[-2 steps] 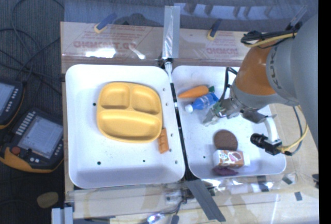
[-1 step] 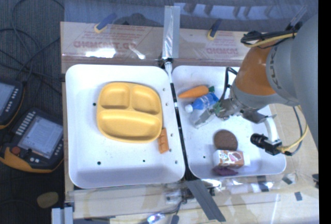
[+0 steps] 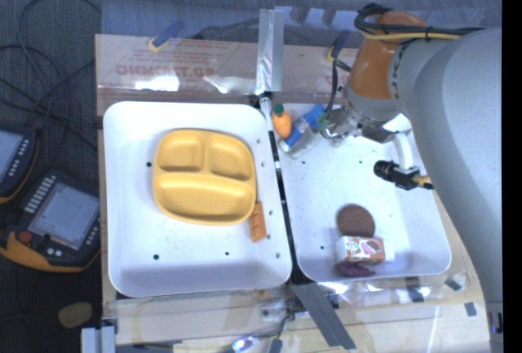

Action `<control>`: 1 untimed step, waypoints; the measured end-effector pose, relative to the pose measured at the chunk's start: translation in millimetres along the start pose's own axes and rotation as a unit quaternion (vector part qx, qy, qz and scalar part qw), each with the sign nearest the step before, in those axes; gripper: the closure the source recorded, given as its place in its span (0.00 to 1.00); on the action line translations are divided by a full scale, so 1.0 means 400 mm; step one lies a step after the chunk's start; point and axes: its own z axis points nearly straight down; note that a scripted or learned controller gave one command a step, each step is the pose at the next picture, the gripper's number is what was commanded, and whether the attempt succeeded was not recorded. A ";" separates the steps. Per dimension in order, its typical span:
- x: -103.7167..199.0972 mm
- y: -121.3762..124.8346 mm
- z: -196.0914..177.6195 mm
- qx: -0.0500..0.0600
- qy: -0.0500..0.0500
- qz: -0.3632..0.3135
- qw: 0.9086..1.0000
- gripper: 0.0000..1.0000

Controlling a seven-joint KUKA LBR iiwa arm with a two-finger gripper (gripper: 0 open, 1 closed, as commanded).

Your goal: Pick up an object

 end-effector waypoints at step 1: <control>-0.043 -0.210 -0.207 0.008 0.004 -0.030 1.000 0.00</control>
